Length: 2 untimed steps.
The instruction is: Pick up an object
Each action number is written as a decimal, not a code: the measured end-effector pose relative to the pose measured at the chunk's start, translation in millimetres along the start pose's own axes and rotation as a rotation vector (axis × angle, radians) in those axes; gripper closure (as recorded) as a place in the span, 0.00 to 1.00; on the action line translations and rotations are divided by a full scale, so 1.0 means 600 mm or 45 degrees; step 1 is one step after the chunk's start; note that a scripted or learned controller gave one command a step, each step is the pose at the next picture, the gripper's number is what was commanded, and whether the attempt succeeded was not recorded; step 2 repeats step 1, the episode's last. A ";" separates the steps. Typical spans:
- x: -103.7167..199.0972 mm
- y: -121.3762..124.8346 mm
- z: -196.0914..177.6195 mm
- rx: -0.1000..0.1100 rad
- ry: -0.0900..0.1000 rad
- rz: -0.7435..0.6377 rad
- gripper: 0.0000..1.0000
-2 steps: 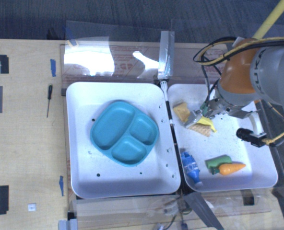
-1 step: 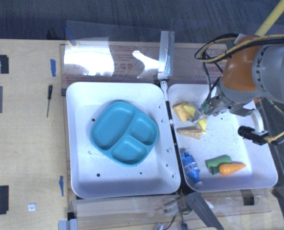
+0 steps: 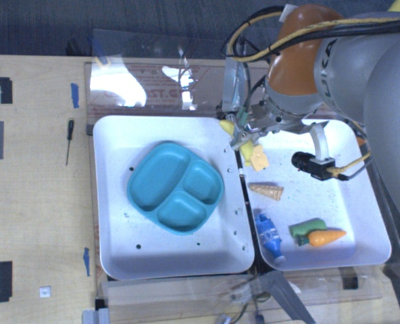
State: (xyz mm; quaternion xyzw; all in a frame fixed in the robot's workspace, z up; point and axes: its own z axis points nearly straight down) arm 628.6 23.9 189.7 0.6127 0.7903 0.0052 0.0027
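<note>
My gripper (image 3: 242,135) hangs low over the far left corner of the right bin (image 3: 369,201), right at the wall between the two bins. A yellow wedge-shaped piece (image 3: 258,158) lies just below and to the right of it, touching or nearly touching the tool. A second small yellow bit (image 3: 226,125) peeks out at the gripper's left side. Whether anything is held is hidden by the gripper body. Further down the right bin lie a tan cone (image 3: 266,191), a blue bottle (image 3: 269,235) and an orange carrot (image 3: 326,236) against a green item (image 3: 305,227).
The left bin (image 3: 112,221) holds a teal divided plate (image 3: 176,186) near its middle. The grey arm with its orange band (image 3: 301,39) and cables covers the upper right. A black fitting (image 3: 313,163) juts out over the right bin.
</note>
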 end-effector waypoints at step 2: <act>-0.015 0.065 -0.104 0.005 -0.005 -0.235 1.00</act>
